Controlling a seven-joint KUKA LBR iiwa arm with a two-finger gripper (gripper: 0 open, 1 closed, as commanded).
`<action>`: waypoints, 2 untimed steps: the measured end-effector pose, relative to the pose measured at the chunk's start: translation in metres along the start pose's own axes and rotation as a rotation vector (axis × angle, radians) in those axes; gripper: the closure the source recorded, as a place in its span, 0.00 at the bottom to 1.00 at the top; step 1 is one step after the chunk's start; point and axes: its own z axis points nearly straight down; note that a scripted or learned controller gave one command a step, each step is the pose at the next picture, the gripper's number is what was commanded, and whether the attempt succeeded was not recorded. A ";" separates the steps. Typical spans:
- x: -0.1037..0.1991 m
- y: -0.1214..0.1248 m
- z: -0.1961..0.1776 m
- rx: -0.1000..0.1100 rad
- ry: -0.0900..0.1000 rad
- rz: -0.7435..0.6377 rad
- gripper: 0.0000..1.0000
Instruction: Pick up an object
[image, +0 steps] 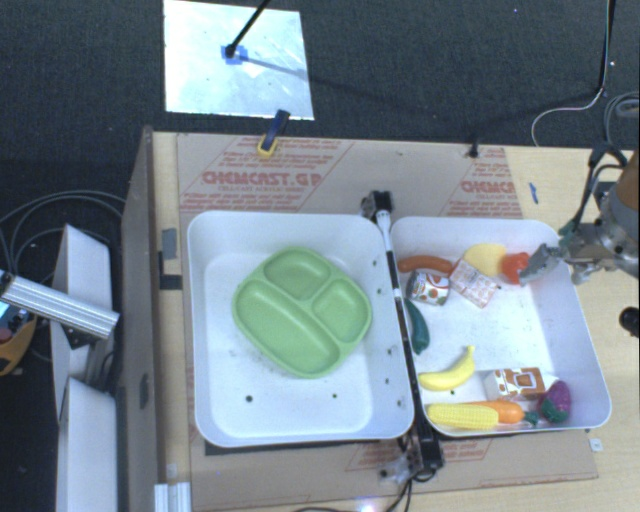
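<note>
The right bin (575, 330) holds several toy foods. Along its far side lie an orange sausage (424, 263), a yellow lemon (486, 257) and a red-orange piece (514, 266). A small carton (431, 289) and a clear packet (474, 285) sit just in front of them. Nearer the front are a dark green vegetable (416, 328), a banana (449, 371), a corn cob (461, 415), a carrot (506, 410), a small box (516, 381) and a purple fruit (556, 399). My gripper (538, 264) reaches in over the bin's far right corner, right beside the red-orange piece.
The left bin (225, 400) holds a green divided plate (301, 312). A black divider rail (397, 300) runs between the bins. The arm's wrist (610, 235) hangs over the right bin's right rim. Cardboard (300, 170) lies under both bins.
</note>
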 end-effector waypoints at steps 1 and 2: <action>0.036 -0.085 0.034 0.026 0.015 -0.003 0.00; 0.089 -0.060 0.097 0.021 0.014 -0.010 0.00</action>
